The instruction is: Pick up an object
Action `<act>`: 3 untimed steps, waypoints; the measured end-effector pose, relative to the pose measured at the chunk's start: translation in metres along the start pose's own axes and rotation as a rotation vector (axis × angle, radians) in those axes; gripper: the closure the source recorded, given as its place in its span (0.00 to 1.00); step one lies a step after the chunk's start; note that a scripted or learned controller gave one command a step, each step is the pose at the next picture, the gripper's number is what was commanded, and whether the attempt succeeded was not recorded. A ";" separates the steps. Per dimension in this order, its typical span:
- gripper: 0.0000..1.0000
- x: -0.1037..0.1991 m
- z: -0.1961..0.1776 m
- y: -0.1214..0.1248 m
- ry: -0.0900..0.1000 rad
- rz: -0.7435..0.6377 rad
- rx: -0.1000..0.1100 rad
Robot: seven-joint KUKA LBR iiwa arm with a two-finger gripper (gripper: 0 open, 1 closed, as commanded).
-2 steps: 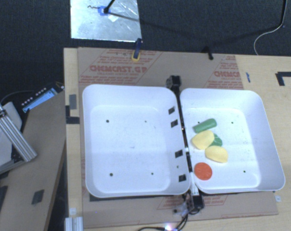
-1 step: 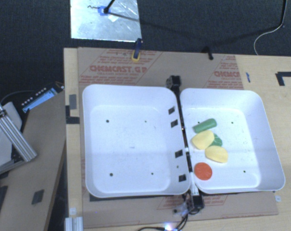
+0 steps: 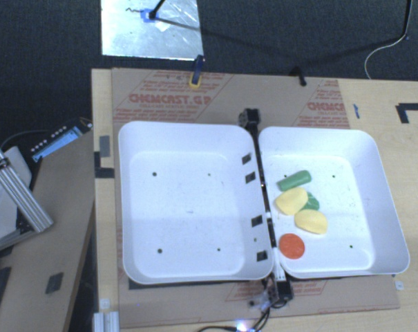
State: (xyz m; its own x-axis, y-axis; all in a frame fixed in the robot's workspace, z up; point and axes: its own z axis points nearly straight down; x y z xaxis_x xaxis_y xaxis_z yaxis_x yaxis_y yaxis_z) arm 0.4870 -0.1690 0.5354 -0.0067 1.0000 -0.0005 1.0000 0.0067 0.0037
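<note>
Right bin [image 3: 378,185] — green cylinder [image 3: 294,180], yellow lump [image 3: 291,201] (another just beside), red disc [image 3: 291,246] near.

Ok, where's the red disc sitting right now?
In the camera view, the red disc lies in the right bin, near its front-left corner, just below the two yellow pieces and close to the divider between the bins.

The light is bright and even from above, washing the two white bins [image 3: 188,206] close to overexposed — their walls [image 3: 385,185] glare and lose detail. A metal sheet [image 3: 150,19] at the top throws a patchy, silvery reflection, while the dark floor [image 3: 36,54] around it stays dim and grainy. Shadows are soft and short, and the whole frame is slightly blurred — printed lettering on the cardboard [image 3: 171,97] reads fuzzy.
</note>
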 end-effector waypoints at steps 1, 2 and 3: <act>1.00 -0.039 0.000 -0.001 -0.003 0.008 0.000; 1.00 0.005 0.000 0.000 0.000 0.000 0.000; 1.00 -0.040 0.000 -0.001 -0.003 0.008 0.000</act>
State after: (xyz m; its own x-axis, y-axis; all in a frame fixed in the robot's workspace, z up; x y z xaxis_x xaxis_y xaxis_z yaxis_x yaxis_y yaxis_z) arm 0.4862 -0.2087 0.5353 0.0017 1.0000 -0.0034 1.0000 -0.0017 0.0038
